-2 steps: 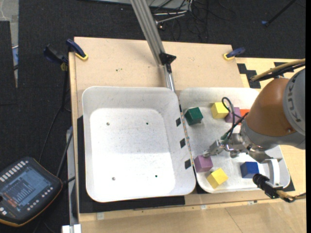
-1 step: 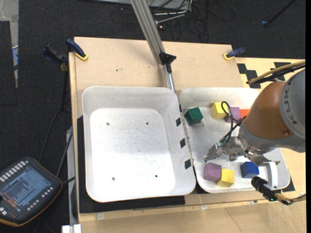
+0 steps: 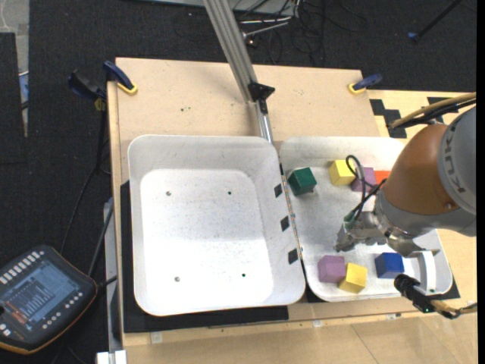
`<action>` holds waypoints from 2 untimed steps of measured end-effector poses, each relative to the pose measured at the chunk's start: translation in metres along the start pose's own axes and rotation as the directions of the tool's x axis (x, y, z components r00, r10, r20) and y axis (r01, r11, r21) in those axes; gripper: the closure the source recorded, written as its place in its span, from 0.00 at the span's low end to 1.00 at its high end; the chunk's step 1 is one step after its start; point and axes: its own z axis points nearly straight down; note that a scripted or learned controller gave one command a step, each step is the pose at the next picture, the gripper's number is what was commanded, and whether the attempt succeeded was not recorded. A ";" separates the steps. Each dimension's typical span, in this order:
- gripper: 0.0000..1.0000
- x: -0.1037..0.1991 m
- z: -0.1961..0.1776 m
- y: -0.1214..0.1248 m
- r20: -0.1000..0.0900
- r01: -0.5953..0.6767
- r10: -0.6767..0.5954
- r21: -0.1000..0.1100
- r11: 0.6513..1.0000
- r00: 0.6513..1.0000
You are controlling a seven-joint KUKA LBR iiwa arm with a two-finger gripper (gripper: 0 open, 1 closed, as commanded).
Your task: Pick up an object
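Your claw (image 3: 347, 241) hangs low over the right-hand shallow white bin (image 3: 318, 154), and you cannot tell from this slanted view whether it is apart or together. Just below it, toward the near rim, lie a small purple cube (image 3: 331, 268) and a small yellow cube (image 3: 353, 277) touching each other, with a blue cube (image 3: 389, 265) to their right beside the wrist. Farther back, well apart from the claw, you have a dark green cube (image 3: 302, 180) and another yellow cube (image 3: 342, 173), while the left white bin (image 3: 151, 158) sits alongside on the tan wooden surface (image 3: 197, 97).
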 end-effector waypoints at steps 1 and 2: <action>1.00 -0.006 -0.061 -0.001 0.002 0.002 -0.002 -0.006 1.000 1.000; 1.00 -0.010 -0.110 0.010 0.002 0.003 -0.003 -0.004 1.000 1.000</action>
